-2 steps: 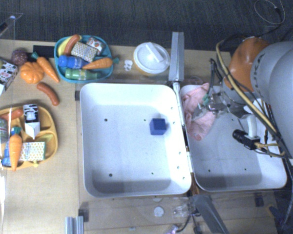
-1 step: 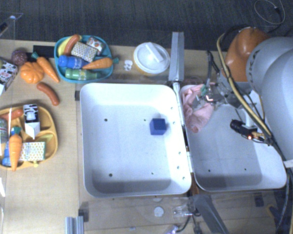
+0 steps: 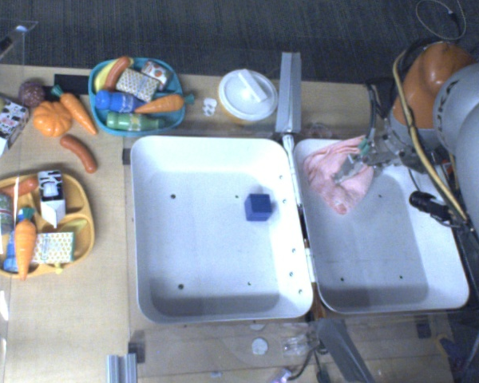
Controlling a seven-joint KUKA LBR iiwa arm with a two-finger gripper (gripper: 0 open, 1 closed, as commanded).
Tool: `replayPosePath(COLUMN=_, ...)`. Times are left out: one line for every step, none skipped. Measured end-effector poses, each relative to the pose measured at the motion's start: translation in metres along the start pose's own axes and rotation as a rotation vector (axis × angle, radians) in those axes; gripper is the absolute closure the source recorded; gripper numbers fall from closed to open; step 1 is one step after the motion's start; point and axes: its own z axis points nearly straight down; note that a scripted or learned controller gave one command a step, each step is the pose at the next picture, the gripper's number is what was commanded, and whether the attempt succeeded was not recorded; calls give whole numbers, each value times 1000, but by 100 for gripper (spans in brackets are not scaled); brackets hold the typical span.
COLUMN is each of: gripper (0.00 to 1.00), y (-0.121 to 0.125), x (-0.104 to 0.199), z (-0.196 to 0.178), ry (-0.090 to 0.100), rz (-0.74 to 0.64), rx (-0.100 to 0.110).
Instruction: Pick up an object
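While the arm's bulk is crowding the right side and running off the frame, you're getting a murky look at the gripper (image 3: 358,164), so honestly you can't tell how wide it's standing. It's sitting right on top of the pink cloth (image 3: 338,178) in the right bin (image 3: 399,286), touching it, with the crumpled fabric bunching under and to its left. Whether any fold is actually being pinched is too blurry to call. Well off to its left, the blue cube (image 3: 258,207) is lying alone in the left bin (image 3: 191,278).
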Motion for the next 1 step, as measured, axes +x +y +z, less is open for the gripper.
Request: replayPosePath(gripper=0, y=6, x=40, z=-1, ry=-17, rz=-142, rx=9)
